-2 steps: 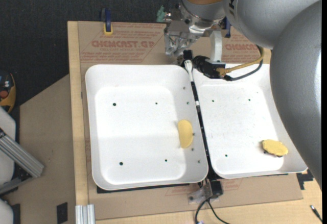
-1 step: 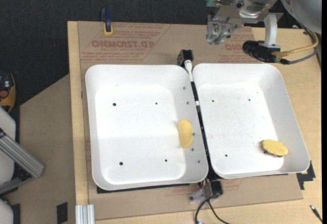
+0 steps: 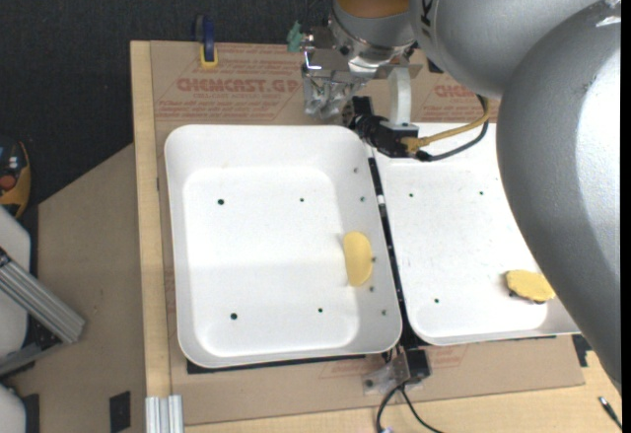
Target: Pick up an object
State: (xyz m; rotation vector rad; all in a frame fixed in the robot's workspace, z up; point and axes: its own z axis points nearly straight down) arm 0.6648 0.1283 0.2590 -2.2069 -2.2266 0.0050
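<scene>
pincer: beyond the far rim of the left bin, over the worktop, state cannot be told | yellow object: inside left bin, near its right wall | second yellow piece: in the bin right of left bin

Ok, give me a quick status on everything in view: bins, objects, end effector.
Left bin: holds one yellow object.
Yellow object: lying flat near the left bin's right wall, untouched.
Right bin: holds one yellow piece, partly covered by the arm.
Yellow piece: lying at the right bin's near right, partly hidden by the arm.
End effector: above the bench behind the bins, holding nothing I can see.
</scene>
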